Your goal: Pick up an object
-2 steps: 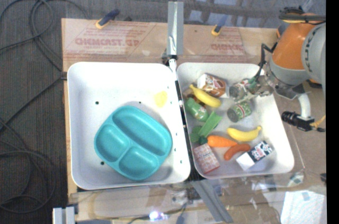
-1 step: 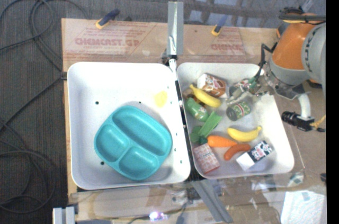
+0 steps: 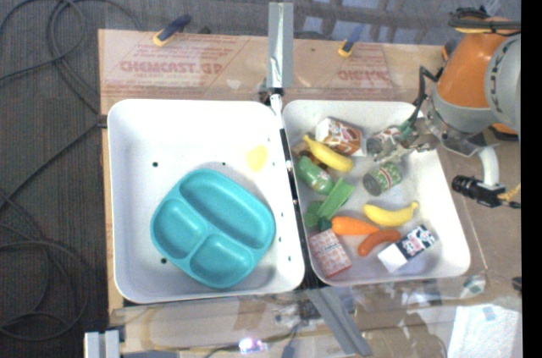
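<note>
Can [image 3: 383,177] lies just under the gripper [image 3: 391,143], whose fingers look spread apart and grasp nothing. Next it must drop and squeeze.

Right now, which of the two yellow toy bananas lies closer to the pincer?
The upper yellow toy banana, beside the red-and-white packet; the other banana sits lower, above the orange carrot.

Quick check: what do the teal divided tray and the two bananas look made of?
The teal divided tray looks like moulded plastic: uniform colour, soft sheen, rounded compartments. Both bananas look like smooth plastic toys, evenly yellow and unblemished, though foam or rubber is possible.
</note>
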Robot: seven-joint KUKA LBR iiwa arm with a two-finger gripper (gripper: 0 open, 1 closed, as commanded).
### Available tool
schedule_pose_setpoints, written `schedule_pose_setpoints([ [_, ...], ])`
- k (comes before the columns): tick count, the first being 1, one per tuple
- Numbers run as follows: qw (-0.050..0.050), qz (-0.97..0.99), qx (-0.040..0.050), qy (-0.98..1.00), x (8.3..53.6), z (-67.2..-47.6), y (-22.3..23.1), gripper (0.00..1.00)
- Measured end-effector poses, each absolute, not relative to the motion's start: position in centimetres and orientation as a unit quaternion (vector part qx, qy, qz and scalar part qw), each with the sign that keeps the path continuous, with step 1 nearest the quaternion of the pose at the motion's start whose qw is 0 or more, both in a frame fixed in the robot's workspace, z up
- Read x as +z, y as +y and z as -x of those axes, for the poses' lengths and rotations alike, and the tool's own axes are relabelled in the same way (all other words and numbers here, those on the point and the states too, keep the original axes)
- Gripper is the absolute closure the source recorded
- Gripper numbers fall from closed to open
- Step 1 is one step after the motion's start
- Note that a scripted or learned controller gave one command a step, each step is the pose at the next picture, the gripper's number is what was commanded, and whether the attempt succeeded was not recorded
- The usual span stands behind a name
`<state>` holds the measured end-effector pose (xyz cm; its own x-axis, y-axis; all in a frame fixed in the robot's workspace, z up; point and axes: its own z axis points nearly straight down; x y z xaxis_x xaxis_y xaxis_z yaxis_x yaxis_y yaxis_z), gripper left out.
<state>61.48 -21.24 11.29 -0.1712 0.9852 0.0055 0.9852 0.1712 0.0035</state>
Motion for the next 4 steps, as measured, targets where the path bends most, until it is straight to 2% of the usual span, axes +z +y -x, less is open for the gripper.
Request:
schedule_pose_setpoints([
  [1, 0.001, 0.644, -0.0031, -0.765, 11.3, -61.5, -21.2, 0.00],
  [2, 0.002, 0.643, -0.0040, -0.765, 12.2, -61.5, -21.1, 1.00],
  [3, 0.002, 0.643, -0.0039, -0.766, 12.2, -61.5, -21.1, 0.00],
  [4, -0.005, 0.627, 0.0002, -0.779, 8.9, -60.6, -19.6, 0.00],
])
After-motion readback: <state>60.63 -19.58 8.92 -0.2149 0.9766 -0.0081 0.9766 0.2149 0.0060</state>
